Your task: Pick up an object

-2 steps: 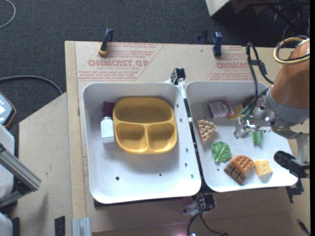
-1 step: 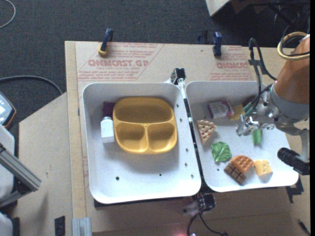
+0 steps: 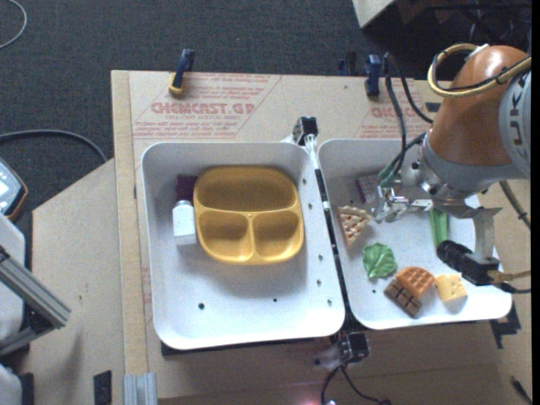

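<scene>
Camera view: hand point(image 3: 381, 206) hovers over right bin point(image 3: 354, 302) near pizza slice point(image 3: 353, 224), grip state unclear.

The scene is dim overall, with soft, even light and a faint warm cast. The two white bins are the brightest areas: the left bin point(image 3: 160, 302) shows mild glare on its floor toward 6 o'clock. A soft shadow lies under the yellow tray point(image 3: 249, 213) on its 5 o'clock side. The dark floor at 12 o'clock loses detail. Focus is slightly soft throughout, grain is visible, and small items in the right bin point(image 3: 481, 306) blur
</scene>
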Robot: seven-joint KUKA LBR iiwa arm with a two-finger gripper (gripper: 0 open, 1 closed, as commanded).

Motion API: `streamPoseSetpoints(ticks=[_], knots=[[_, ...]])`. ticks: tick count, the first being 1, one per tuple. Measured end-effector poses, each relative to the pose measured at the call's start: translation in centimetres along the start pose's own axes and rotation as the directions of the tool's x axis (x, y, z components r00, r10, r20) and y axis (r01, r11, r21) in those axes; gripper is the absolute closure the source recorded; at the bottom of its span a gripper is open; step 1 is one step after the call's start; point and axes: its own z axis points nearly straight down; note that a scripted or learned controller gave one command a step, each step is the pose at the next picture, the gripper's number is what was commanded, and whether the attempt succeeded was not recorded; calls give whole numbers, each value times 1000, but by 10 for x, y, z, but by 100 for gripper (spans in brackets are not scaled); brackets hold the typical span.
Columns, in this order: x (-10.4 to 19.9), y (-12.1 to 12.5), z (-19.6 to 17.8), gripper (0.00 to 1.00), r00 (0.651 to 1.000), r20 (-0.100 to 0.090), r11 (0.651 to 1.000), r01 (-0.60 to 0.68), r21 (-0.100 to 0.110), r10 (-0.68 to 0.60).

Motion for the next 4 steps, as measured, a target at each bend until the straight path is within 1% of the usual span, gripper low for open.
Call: streamPoseSetpoints(ticks=[1,2,3,4], knots=[[45,41,-7,100,1000,-1,1000,1,-3,-1],[83,68,-3,100,1000,-1,1000,0,-2,0],[127,84,-18,100,1000,-1,1000,0,-3,0],[114,81,-17,100,1000,1,1000,-7,4,7]])
